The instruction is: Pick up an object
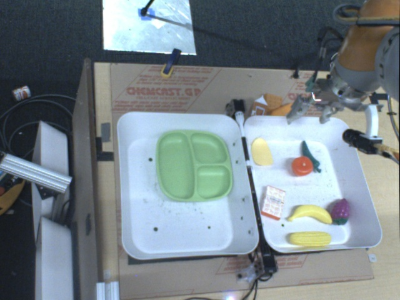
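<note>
Corn (309, 238) lies against the right bin's (365, 195) near rim, banana (310, 214) just behind. I see my claw (312, 109) spread, empty, over the far rim. Counter (164, 87) cardboard lettering unreadable.

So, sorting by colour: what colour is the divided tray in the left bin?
Light green tray, clearest in the camera view.

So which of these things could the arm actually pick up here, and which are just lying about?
Pickable, right bin: tomato, banana, corn, grapes, small box, yellow piece, below the pincer.
Lying about: green tray, cables, foil sheet.
</note>
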### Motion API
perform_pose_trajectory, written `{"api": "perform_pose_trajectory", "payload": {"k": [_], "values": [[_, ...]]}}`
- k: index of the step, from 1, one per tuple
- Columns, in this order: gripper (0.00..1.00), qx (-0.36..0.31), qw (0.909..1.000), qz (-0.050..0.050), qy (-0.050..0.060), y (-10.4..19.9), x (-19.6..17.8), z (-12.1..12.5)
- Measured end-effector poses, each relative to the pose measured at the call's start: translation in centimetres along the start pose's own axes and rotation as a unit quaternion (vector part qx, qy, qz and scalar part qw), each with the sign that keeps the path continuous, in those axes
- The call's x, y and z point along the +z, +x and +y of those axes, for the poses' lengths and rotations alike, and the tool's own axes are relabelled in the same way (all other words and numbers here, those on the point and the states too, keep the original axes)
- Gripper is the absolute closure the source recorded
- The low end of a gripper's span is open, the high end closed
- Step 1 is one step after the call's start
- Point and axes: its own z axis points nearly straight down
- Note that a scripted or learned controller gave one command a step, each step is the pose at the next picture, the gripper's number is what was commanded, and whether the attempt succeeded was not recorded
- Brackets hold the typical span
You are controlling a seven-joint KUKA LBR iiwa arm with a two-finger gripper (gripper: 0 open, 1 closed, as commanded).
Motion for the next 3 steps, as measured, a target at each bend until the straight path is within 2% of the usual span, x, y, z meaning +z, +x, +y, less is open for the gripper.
{"api": "perform_pose_trajectory", "payload": {"k": [1, 2, 3], "values": [[0.00, 0.002, 1.0000, 0.000, 0.003, -3.4, 6.6, -3.6], [0.00, 0.000, 1.0000, -0.003, -0.008, -2.1, 12.7, -4.7], [0.00, -0.002, 0.9999, -0.002, -0.010, -0.9, 12.4, -5.3]]}}
